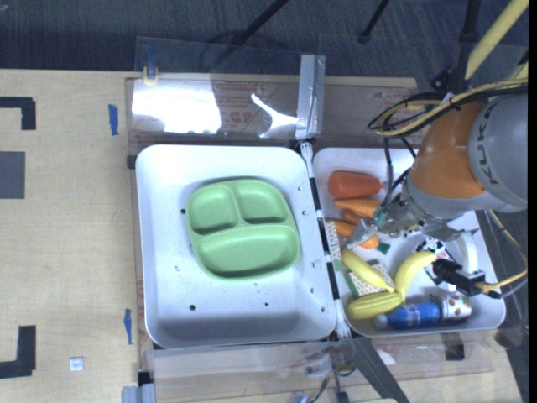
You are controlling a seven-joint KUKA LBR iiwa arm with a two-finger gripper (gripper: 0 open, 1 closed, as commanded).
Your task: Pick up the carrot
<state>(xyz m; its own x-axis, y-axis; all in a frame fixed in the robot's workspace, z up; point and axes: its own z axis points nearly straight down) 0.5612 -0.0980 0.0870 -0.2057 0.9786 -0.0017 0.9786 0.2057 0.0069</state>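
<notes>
While gripper [375, 225] hangs low over carrot [357, 209] in right bin [491, 313], jaw state unclear — cannot tell; lift not yet evident — grasp and raise remain.

Bright, even overhead light; strong white glare on the clear panel [214, 107] behind my left bin [159, 250]. Shadows are soft, focus slightly soft throughout.

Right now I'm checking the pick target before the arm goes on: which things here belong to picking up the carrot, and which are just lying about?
Belongs to the job:
- carrot
- gripper, down in the right bin by the carrot

Just lying about:
- green divided plate in the left bin
- orange-red piece
- bananas
- blue bottle
</notes>
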